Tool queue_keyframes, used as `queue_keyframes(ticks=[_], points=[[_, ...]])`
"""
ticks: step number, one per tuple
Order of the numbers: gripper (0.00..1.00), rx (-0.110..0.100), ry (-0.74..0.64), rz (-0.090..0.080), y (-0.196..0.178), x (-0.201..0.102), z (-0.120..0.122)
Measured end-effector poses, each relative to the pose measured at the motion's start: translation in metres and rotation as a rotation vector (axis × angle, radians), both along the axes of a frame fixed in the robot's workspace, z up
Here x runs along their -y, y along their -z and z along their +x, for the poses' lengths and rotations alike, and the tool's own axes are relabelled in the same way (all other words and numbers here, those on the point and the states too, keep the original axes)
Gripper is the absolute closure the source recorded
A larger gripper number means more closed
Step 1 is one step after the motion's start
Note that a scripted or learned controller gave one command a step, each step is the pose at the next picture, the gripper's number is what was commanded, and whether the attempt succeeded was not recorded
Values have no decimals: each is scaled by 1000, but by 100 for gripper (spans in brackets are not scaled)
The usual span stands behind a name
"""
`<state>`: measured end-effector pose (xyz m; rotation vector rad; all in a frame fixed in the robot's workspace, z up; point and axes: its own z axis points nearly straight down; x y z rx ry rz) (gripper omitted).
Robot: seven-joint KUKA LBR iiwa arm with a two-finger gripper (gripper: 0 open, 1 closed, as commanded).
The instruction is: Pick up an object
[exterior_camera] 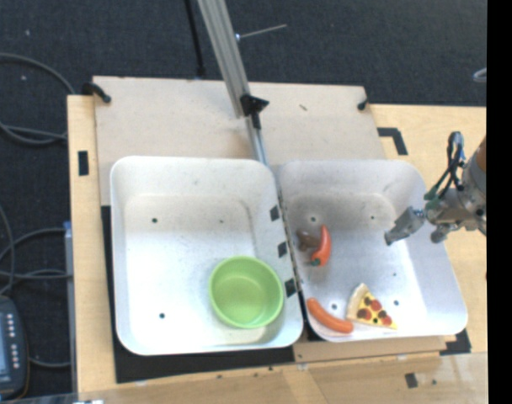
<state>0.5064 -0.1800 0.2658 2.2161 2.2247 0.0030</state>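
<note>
I count one green bowl (246, 290) in the left bin (146, 183). The right bin (433, 284) holds one carrot (322, 246), one sausage (329, 316), one pizza slice (370, 307). My pincer (418, 228) hangs spread and empty, right of the carrot, apart from it.

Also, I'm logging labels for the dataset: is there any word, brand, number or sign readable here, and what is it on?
None can be read.
The handheld device at the lower left has a screen, too small and blurred to read.
The green bowl, pizza slice toy and white bins bear no lettering that I can see.
</note>
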Motion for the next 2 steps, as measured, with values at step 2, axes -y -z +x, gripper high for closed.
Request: queue_keyframes(ticks=[2], points=[[0,-7,5,-1,62,0,3]])
